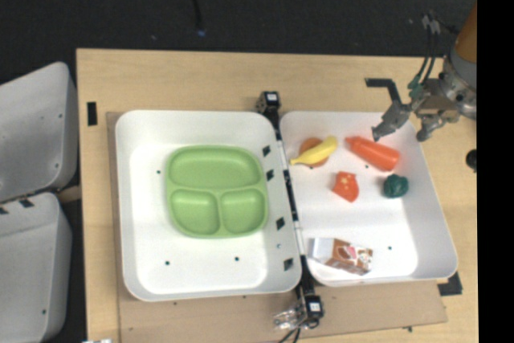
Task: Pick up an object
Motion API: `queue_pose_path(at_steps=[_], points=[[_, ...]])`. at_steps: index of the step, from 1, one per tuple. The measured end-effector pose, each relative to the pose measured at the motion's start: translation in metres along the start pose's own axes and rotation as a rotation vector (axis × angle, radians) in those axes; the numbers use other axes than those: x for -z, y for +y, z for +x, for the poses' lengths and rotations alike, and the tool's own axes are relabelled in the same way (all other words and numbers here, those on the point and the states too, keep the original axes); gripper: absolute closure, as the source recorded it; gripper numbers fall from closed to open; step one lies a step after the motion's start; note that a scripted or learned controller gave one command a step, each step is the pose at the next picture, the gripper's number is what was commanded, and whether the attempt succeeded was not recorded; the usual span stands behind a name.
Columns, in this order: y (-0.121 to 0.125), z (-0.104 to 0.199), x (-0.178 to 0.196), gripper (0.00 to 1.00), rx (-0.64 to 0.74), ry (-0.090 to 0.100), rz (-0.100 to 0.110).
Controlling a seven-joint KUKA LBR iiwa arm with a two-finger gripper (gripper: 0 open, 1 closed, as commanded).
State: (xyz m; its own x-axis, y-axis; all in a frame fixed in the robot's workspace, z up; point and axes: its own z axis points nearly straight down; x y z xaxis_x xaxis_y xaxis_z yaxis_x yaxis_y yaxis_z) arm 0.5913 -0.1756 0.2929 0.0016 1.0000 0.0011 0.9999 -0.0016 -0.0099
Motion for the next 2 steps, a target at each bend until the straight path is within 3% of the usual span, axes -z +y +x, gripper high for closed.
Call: queue_pose_path(at_steps=[1,2], points=[[0.002,0.0,0.006,0.0,0.002,-0.002,-0.011],[0.003,-0.004,-0.057,0.0,0.001,-0.002,-0.006]])
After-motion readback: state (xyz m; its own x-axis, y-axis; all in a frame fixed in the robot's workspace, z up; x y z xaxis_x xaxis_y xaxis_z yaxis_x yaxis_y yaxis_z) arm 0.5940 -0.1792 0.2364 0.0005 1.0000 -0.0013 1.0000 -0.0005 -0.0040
